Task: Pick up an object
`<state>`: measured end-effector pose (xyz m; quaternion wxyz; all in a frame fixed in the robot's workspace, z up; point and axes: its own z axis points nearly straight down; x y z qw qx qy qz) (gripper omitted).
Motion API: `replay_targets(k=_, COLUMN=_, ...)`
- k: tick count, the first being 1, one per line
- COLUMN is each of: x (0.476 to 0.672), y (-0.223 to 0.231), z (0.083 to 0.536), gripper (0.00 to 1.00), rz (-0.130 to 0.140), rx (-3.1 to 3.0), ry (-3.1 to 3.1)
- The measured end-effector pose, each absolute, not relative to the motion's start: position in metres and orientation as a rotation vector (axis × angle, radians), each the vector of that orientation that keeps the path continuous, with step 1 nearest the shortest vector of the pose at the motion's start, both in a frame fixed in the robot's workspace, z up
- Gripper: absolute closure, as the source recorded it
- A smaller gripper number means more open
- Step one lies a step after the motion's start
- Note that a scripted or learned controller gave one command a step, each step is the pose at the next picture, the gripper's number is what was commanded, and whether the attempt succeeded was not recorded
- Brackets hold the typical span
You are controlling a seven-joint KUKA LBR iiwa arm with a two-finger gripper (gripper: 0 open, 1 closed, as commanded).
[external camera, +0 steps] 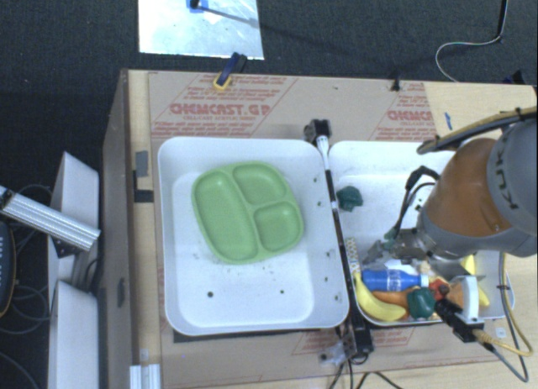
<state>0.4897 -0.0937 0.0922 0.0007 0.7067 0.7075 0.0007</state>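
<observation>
In the right bin (378, 179), several small objects lie near the front edge: a yellow banana (376, 305), a blue and white bottle (395, 279), an orange piece with a green end (420, 302) and a yellow item (472, 293). A dark green object (350, 198) sits alone near the bin's left wall. My gripper (403, 249) hangs low over the front cluster, just above the bottle, under the grey and orange wrist (466, 198). Nothing is seen held between the fingers.
The left bin (181, 299) holds a green three-compartment tray (247, 210). A divider with clamps (332, 202) runs between the two bins. Cables trail off the bench's front right corner (496, 341). Cardboard (235, 106) lies behind the bins.
</observation>
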Motion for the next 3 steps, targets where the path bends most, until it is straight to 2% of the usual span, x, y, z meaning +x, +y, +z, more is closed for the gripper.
replay_targets(k=1, x=0.491, y=-0.093, z=0.102, gripper=1.00, rz=0.006, rx=2.217, ry=2.221)
replay_targets(k=2, x=0.491, y=-0.093, z=0.102, gripper=0.00, rz=0.005, rx=2.217, ry=2.222)
replay_targets(k=3, x=0.540, y=-0.088, z=0.084, gripper=0.00, rz=0.002, rx=2.217, ry=2.223)
